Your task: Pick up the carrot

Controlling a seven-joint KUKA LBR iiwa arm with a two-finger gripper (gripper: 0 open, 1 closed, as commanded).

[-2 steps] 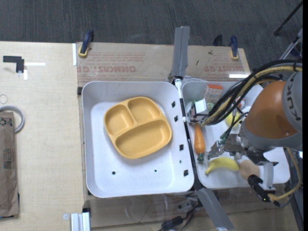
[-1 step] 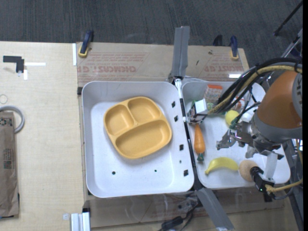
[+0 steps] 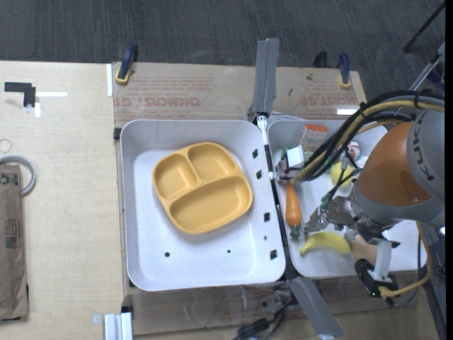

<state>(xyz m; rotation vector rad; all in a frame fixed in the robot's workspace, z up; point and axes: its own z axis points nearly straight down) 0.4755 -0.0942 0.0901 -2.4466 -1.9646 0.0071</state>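
Observation:
The carrot (image 3: 291, 205), short and orange, lies along the left wall of the right bin (image 3: 407, 259), pointing up and down in the view. My gripper (image 3: 315, 222) hangs low just to the right of the carrot's lower end, above the stem end of a yellow banana (image 3: 326, 243). The carrot lies free beside it. The grey arm with its orange band (image 3: 393, 170) covers much of the right bin behind the gripper.
The left bin (image 3: 141, 211) holds a yellow divided plate (image 3: 204, 187). In the right bin, a green item (image 3: 292, 154), a printed packet (image 3: 316, 130) and a yellow item (image 3: 342, 173) lie behind the carrot. Cables (image 3: 333, 147) loop over them.

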